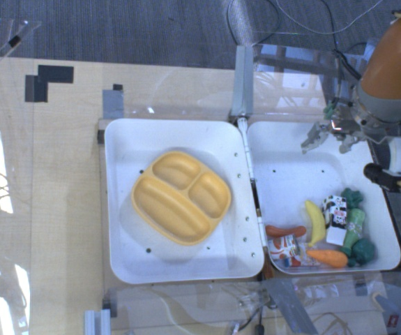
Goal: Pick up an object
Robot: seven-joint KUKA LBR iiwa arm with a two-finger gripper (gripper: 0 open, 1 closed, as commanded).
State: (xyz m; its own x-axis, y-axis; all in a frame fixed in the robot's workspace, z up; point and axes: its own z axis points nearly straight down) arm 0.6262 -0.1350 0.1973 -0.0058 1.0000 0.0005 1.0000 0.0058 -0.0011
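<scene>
My gripper (329,142) hangs over the far edge of the right bin (284,180), its two fingers spread open with nothing between them. A heap of toy food lies in that bin's near right corner, well below the gripper: a yellow banana (316,222), a red sausage (285,231), an orange carrot (328,258), a cow-patterned carton (336,212), green broccoli (362,250) and a small printed packet (289,250). A yellow divided plate (180,197) lies flat in the middle of the left bin (123,145).
A metal post (243,82) stands at the back between the two bins. Black cables (305,12) loop behind the right bin. The arm's orange band (388,54) is at the upper right. Bare bin floor lies between the gripper and the food heap.
</scene>
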